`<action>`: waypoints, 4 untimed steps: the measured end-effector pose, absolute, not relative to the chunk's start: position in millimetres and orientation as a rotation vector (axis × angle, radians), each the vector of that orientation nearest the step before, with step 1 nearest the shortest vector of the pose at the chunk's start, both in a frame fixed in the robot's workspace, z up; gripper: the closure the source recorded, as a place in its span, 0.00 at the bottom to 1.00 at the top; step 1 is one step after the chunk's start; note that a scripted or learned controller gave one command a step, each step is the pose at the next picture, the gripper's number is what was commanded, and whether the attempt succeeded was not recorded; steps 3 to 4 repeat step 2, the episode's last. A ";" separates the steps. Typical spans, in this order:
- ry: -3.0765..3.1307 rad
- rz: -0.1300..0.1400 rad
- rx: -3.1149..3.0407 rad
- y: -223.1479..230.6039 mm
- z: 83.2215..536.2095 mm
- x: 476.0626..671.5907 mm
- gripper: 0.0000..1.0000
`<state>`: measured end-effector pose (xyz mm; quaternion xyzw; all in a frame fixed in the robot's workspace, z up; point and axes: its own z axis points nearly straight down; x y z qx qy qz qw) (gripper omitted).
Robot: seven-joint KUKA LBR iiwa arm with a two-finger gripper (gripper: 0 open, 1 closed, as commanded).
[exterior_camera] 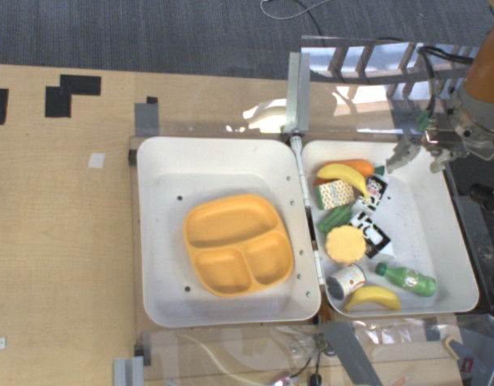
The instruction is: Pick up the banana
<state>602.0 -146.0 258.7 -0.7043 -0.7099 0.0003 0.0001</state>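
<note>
A: How is the bench laid out?

B: Two white bins are seen side by side. The left bin (154,215) is taken up by a yellow divided tray (237,244). The right bin (448,240) is crowded along its left half. The grey arm (480,95) is seen reaching in from the right, over the far right corner of that bin.

A: And the gripper?

B: The gripper (416,158) is held above the far edge of the right bin. Its fingers (396,156) are spread apart, and nothing is seen between them.

A: Where is the banana found?

B: Two are seen. The far banana (345,175) lies at the far left of the right bin, to the left of the fingers and near them, not touching. The near banana (372,297) lies at the front edge, well apart from the gripper.

A: What is crowded around them?

B: An orange object (361,166) is tucked just behind the far banana, and a patterned box (335,193) touches it in front. A black-and-white tagged piece (376,190) lies between that banana and the fingers. A green bottle (406,279) and a small can (347,280) are set just beside the near banana. A round yellow object (345,244) and a green vegetable (337,216) lie between the two bananas.
</note>
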 end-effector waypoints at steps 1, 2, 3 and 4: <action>-2.491 -0.001 -1.915 -58.0 182.1 666.0 0.00; -2.408 -0.004 -2.022 8.9 296.2 670.8 0.00; -2.408 -0.004 -2.022 8.9 296.2 670.8 0.00; -2.408 -0.004 -2.022 8.9 296.2 670.8 0.00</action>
